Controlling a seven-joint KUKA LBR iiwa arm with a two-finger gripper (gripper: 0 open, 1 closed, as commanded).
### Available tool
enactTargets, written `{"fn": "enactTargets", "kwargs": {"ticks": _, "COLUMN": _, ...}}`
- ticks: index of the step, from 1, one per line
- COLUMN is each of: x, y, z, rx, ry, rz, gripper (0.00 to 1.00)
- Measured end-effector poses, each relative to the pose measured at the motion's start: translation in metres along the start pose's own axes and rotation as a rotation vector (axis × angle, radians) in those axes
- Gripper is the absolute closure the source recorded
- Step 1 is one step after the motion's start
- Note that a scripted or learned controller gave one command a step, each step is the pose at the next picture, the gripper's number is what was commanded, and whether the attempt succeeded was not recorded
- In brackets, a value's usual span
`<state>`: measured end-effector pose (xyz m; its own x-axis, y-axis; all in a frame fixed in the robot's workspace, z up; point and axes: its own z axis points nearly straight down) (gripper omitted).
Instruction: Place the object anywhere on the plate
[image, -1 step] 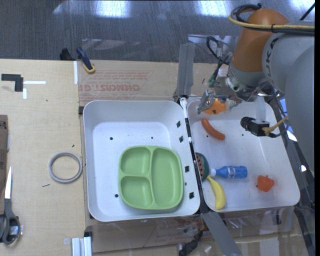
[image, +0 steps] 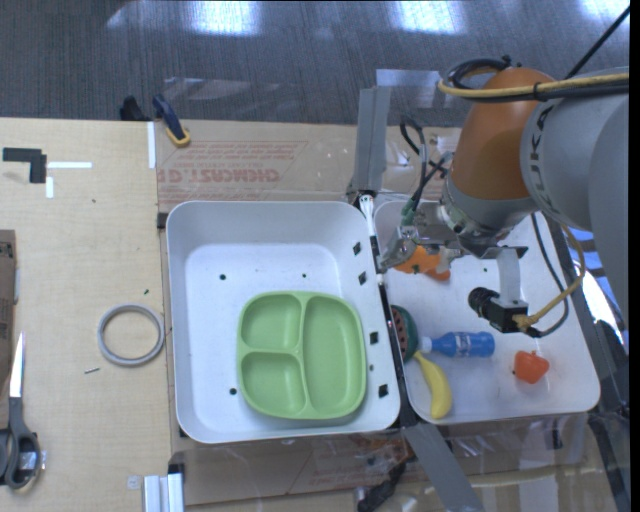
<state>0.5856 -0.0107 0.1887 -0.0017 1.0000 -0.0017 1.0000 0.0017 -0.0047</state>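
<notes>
Pale wooden tabletop (image: 80, 250) carries two shallow white bins side by side, and the advice runs from its near edge to the far one.

Nearest, in the right bin (image: 570, 395), lie a banana (image: 435, 386), a blue bottle (image: 462, 345) and a small orange-red piece (image: 531, 367). Level with them in the left bin (image: 190, 300) sits the green plate (image: 302, 355), three compartments, all bare. Any of them will do, so aim for the large right-hand one, closest to the arm's side. A dark rounded toy (image: 402, 330) rests against the wall between the bins, directly on the crossing line. Carry the load high enough to clear both it and the wall.

Further back, the tool (image: 415, 242) hangs low over an orange object (image: 428, 262) in the far left corner of the right bin, just beside the dividing wall. I take that to be the thing to move. Whether the tool is wide, narrow or already holding it cannot be told, since the wrist hides the contact. The object still lies in the right bin, well apart from the plate.

To do this step well:
- Settle the grasp squarely on the object, because the nearby wall leaves little room on that side.
- Lift straight up before moving across.
- Check that the object actually rises with the tool.
- Lower it close to the plate before release so it does not bounce out.

Behind, the grey arm (image: 560, 130) with its orange band fills the far right.
</notes>
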Motion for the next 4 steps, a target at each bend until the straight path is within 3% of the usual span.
{"fn": "enactTargets", "kwargs": {"ticks": 1, "x": 0.063, "y": -0.054, "z": 0.000, "rx": 0.002, "ry": 0.000, "rz": 0.002, "gripper": 1.00}}
{"fn": "enactTargets", "kwargs": {"ticks": 2, "x": 0.062, "y": -0.054, "z": 0.000, "rx": 0.001, "ry": 0.000, "rz": 0.003, "gripper": 0.00}}
{"fn": "enactTargets", "kwargs": {"ticks": 3, "x": 0.048, "y": -0.026, "z": -0.091, "rx": 0.000, "ry": -0.002, "rz": 0.000, "gripper": 0.00}}
{"fn": "enactTargets", "kwargs": {"ticks": 4, "x": 0.048, "y": -0.025, "z": -0.097, "rx": 0.007, "ry": -0.005, "rz": -0.003, "gripper": 1.00}}
